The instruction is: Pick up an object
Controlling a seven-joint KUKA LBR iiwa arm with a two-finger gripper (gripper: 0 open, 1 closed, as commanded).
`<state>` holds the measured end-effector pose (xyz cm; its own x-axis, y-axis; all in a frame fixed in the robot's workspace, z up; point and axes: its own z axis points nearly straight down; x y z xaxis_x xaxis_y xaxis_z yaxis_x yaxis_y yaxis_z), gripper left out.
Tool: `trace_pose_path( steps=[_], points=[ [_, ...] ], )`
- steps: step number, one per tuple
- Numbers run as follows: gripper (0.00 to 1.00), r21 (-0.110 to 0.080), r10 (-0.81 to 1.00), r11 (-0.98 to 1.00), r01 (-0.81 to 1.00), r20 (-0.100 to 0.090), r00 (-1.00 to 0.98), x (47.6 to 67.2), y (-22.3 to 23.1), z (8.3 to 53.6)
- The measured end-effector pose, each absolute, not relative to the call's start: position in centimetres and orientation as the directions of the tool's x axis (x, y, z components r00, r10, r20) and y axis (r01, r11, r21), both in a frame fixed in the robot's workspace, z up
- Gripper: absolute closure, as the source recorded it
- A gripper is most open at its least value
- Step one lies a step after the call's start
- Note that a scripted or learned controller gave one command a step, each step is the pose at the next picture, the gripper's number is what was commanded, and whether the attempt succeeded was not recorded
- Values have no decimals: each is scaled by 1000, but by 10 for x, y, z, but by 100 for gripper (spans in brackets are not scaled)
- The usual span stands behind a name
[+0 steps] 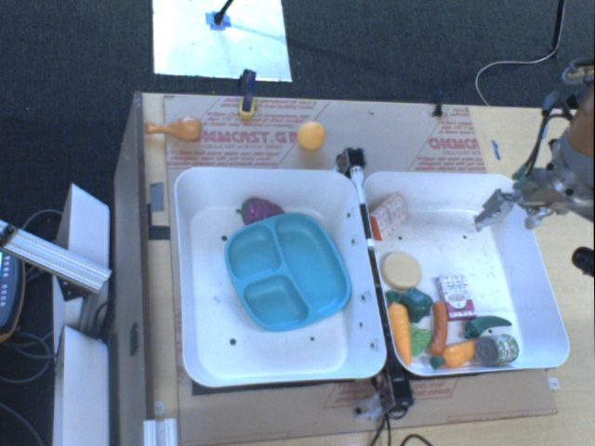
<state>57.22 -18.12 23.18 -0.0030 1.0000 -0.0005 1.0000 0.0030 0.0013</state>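
At the near edge of the bench (279, 407), the right bin (530, 277) has a crowd of small things in its front part. A carrot (399, 331) lies along the divider side, and next to it are a dark green vegetable (416, 301), a second smaller orange piece (438, 325) and one more orange piece (456, 352) near the front wall. A small can (498, 348) lies on its side in the front right corner, touching a dark green pepper-like thing (485, 324). Just behind them stands a small red and white carton (455, 296). A little farther, a pale round disc (402, 269) lies flat near the divider, and behind it a pink and white packet (389, 214) rests against the same side.

The left bin (209, 277) holds a light blue plate with three compartments (286, 269), lying flat and a bit turned. A purple object (260, 210) is just behind the plate, touching its far rim.

The gripper (491, 212) hangs over the far right part of the right bin, well apart from all the objects there, and nothing is between its fingers. I cannot tell if the fingers are apart or together.

Behind the bins, on the board, there is an orange ball (310, 135) and an orange pear-like toy (178, 129). A blue and yellow clamp (246, 94) sits at the far edge. On the dark floor beyond lies a white sheet (219, 28).
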Motion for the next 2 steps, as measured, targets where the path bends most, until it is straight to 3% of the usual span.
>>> trace_pose_path(
  steps=[1, 2],
  points=[
    [0, 0, 1000, 1, 1000, -1, -1, 540, -207, 178],
    [100, 5, 1000, 3, 1000, -2, -3, 541, -207, 189]
  ],
)
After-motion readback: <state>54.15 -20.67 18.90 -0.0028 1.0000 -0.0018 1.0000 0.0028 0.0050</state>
